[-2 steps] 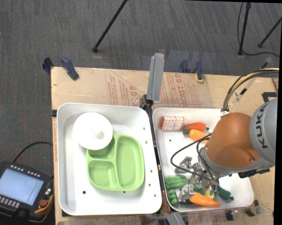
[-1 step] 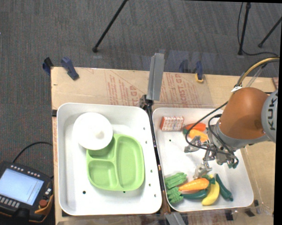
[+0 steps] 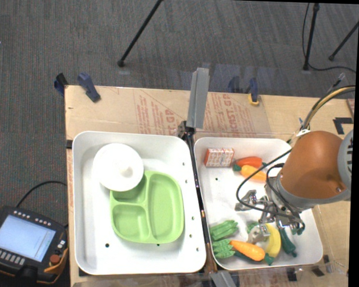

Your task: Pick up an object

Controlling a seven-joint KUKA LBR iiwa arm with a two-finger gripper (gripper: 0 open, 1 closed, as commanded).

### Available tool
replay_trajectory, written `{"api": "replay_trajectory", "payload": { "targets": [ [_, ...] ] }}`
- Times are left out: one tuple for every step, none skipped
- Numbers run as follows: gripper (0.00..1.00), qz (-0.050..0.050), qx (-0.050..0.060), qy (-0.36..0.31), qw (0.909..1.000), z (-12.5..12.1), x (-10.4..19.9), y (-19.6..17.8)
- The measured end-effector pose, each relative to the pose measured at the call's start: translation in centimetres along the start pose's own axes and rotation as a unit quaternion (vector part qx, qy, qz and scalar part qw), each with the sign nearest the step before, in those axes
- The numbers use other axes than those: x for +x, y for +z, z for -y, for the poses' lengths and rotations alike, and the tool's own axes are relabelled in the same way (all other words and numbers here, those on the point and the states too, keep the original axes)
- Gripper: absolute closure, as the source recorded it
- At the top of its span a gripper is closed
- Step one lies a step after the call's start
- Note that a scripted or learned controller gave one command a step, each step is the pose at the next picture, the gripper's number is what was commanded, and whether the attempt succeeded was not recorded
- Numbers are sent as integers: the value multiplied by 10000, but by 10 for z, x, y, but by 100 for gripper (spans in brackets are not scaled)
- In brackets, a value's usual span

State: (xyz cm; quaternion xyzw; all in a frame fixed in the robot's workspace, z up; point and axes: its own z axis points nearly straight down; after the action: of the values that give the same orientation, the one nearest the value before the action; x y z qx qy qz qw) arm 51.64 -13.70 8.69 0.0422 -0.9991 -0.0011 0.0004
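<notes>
Camera view: the grey arm's two-finger gripper [image 3: 262, 230] is lowered into the right-hand shallow white bin [image 3: 225, 183], at its near right corner. Whether its fingers are parted or closed cannot be told; nothing is seen held.

The yellow toy banana [image 3: 274, 240] lies just beside the gripper, on its right, touching or nearly so. An orange toy carrot [image 3: 248, 250] lies just in front of the gripper, with green toy vegetables [image 3: 223, 230] to its left. A small orange-and-white carton [image 3: 218, 157] sits well apart, at the bin's far side.

The left white bin [image 3: 84, 225] holds a green divided plastic tray [image 3: 150, 210] and a round white bowl [image 3: 118, 166].
</notes>
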Motion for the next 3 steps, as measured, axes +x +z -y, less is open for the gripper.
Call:
{"api": "replay_trajectory", "payload": {
  "targets": [
    [100,6,-6,-28,10000,-2,-1,-10],
    [100,5,5,-595,9982,12,-1,-13],
    [0,5,4,-595,9982,12,-1,-13]
  ]
}}
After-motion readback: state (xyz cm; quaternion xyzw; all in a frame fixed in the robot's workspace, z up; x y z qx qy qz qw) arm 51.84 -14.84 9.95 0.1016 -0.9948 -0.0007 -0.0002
